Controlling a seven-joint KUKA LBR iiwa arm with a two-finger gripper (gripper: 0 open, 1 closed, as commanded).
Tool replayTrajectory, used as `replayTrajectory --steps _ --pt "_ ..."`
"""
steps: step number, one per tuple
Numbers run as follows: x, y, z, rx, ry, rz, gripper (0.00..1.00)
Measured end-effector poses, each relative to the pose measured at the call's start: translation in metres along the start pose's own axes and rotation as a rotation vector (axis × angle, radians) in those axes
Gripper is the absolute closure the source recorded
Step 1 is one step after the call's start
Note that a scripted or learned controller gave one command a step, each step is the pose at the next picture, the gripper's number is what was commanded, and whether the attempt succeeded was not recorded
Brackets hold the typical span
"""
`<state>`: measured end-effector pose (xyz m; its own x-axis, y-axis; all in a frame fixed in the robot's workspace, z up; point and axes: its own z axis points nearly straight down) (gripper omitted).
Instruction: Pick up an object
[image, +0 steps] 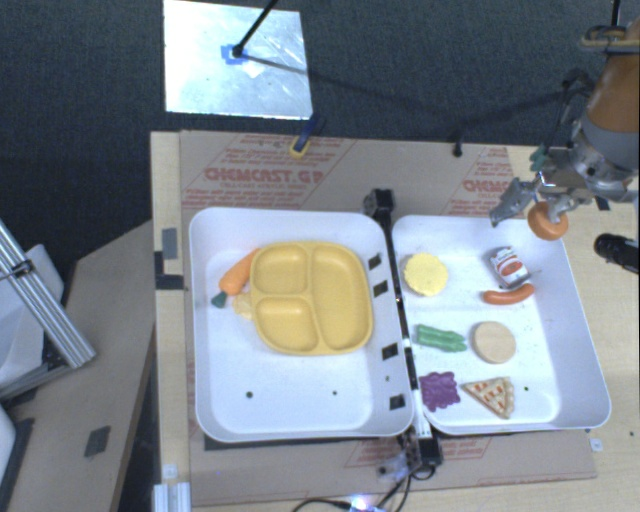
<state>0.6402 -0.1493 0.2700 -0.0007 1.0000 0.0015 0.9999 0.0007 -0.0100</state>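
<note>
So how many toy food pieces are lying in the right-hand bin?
7: yellow round, small can, sausage, green pod, tan disc, purple piece, pizza slice. An orange piece sits at the end effector above the bin's far edge.

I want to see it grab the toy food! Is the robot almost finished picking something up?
Looks mostly done: the gripper is up over the right bin's far corner with a small orange object between its fingers. Left: carrying it off. The sausage and pizza slice lie untouched.

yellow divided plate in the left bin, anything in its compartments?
Empty. All three compartments of the yellow plate show bare; the carrot lies beside it.
</note>
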Motion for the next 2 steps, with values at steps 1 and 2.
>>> replayTrajectory --steps 1,2 --pt "0.000 0.002 -0.008 -0.012 -0.002 -0.002 0.00" --pt "-0.004 -0.007 0.042 -0.008 -0.002 -0.001 0.00"
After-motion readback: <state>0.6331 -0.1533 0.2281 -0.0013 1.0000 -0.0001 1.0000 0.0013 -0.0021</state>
